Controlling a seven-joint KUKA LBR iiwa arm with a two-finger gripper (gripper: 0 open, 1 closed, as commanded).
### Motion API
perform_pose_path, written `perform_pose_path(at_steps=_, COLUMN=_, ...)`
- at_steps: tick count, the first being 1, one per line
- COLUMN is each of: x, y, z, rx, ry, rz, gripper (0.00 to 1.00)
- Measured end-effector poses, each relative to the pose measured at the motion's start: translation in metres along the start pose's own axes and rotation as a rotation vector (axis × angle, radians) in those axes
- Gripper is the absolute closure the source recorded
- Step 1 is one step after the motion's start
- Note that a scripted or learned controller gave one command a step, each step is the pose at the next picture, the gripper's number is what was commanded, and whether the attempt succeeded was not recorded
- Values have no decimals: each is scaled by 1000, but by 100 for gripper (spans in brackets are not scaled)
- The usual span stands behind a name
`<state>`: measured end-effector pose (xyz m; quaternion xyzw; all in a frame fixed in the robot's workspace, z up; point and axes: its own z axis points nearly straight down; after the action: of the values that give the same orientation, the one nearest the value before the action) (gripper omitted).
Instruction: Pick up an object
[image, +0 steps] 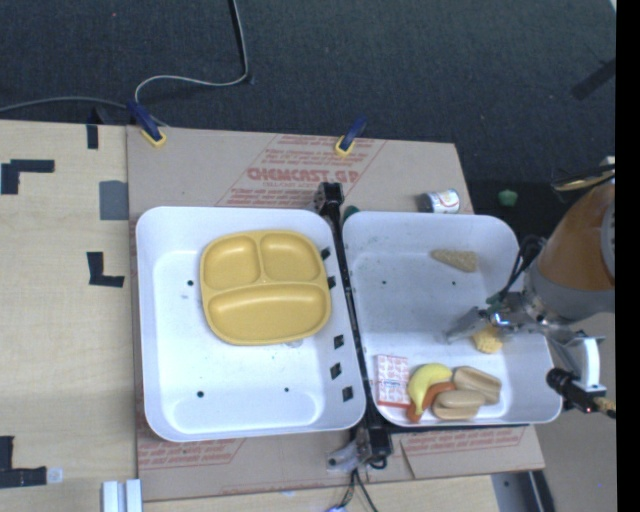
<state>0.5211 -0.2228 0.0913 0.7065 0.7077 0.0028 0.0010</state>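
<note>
Two white bins sit side by side. In the right bin (400, 240), the gripper (478, 326) reaches low beside a small yellow piece (488, 342); whether it is closed cannot be told. It looks off-centre, so the piece may slide away ungrasped.

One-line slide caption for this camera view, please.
KUKA arm's gripper reaches into the right bin beside a small yellow item; yellow divided tray sits in the left bin.
</note>
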Motion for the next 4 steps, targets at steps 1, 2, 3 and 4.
perform_pose_path(at_steps=1, x=-5, y=3, z=-14, rx=-18, ry=-17, rz=2, gripper=100)
perform_pose_path(at_steps=2, x=31, y=46, z=-92, rx=5, ry=-3, rz=0, gripper=100)
perform_pose_path(at_steps=3, x=31, y=45, z=-92, rx=6, ry=-3, rz=0, gripper=0)
perform_pose_path(at_steps=4, x=0, y=48, z=3, rx=2, ry=-2, rz=-1, gripper=0)
